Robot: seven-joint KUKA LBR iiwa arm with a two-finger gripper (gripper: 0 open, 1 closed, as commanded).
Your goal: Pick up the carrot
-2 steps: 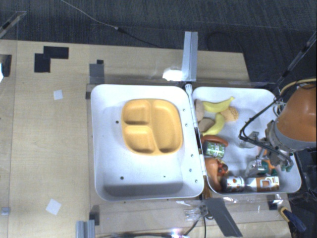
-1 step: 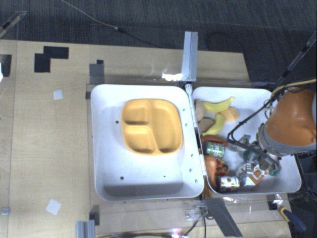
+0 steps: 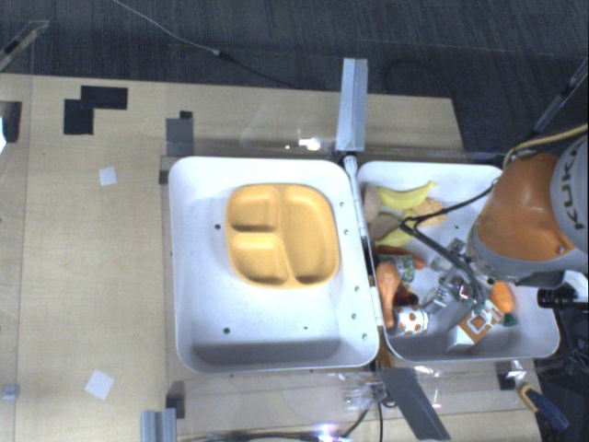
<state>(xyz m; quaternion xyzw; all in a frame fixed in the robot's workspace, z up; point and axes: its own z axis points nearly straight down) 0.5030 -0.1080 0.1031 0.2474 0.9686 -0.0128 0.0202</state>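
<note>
Pincer state unclear, crowded among items beside carrot near right bin's left wall.

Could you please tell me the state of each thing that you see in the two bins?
Carrot: lying in the right bin, by its left wall, not held.
Banana: lying at the right bin's far end.
Yellow divided plate: flat in the left bin.
Gripper: low over the right bin, right of the carrot.
</note>
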